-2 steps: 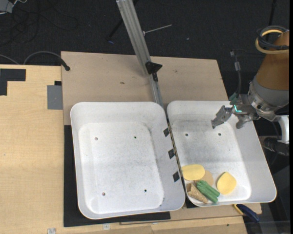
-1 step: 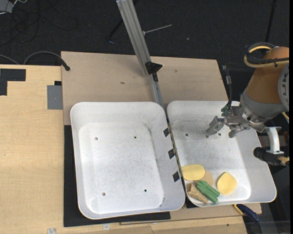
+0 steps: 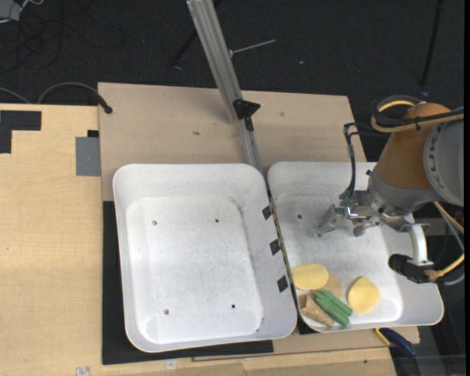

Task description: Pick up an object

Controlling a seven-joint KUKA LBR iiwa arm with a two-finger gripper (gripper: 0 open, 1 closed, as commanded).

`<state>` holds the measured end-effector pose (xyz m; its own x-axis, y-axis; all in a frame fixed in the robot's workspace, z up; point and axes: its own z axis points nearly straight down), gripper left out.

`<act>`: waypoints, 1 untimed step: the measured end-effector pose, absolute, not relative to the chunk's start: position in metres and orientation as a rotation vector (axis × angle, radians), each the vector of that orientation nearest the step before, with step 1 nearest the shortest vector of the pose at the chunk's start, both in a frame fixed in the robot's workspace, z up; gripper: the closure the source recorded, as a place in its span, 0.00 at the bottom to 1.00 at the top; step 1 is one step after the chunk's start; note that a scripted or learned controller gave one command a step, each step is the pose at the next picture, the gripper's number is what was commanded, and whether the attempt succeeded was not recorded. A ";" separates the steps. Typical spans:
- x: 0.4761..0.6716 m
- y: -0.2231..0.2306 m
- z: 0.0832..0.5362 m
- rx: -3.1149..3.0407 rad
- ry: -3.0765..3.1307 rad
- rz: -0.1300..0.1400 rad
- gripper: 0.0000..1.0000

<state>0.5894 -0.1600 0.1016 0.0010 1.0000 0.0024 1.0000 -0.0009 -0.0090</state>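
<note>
Here, right bin point(image 3: 423, 308) holds yellow pieces point(image 3: 310, 276) and green piece point(image 3: 334, 307)

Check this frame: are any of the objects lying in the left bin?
No. The yellow pieces, green object and the rest lie in the right bin's near end.

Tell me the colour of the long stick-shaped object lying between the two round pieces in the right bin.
Green: the long green stick-shaped object, clearest in the camera view.
</note>
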 end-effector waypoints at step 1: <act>0.590 -0.160 0.092 -2.223 -2.217 0.002 0.00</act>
<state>0.5896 -0.1597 0.0916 0.0026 1.0000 0.0004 1.0000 -0.0026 -0.0022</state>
